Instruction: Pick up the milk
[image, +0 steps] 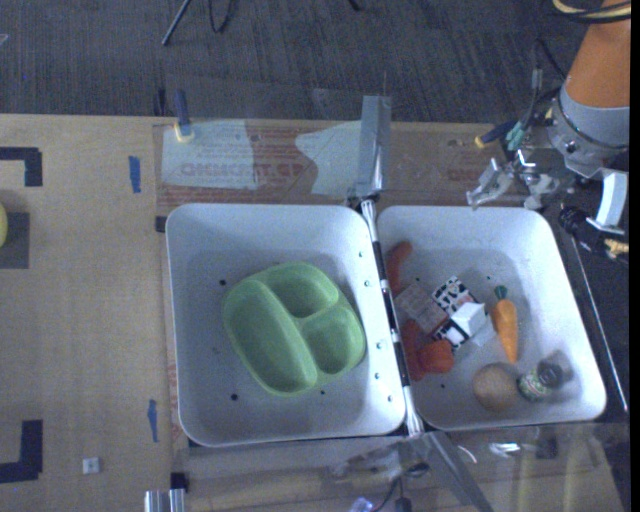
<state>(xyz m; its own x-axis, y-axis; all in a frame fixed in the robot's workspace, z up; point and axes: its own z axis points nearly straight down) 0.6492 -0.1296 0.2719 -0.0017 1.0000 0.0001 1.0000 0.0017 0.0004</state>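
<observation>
Lying on its side in the right bin (560, 260), the milk (455, 310) is resting among the other items, a small carton with black-and-white cow patches and a white end. It is sitting well below and to the left of the jaws (497, 185) in this view, apart from them and untouched.

Crowding the carton on its left are a flat pinkish packet (418, 303) and a red piece (432, 357), both touching or nearly touching it; a red sausage-like item (399, 262) is lying further up along the bin's divider. A carrot (506, 328) is lying just beside the carton on its right. A round brown item (493, 385) and a small dark jar-like thing (541, 379) are sitting nearer the bin's lower corner. This clutter is likely leaving only the carton's upper face free for a grasp.

The left bin (200, 250) is carrying a green divided plate (293, 326), well apart from the jaws.

The arm (600, 70) is reaching in from the right, its wrist hanging over the bench (80, 300) just beyond the right bin's far rim. The jaws are pointing left and down; they are appearing parted with nothing between them.

The pickup is judged not yet begun.
</observation>
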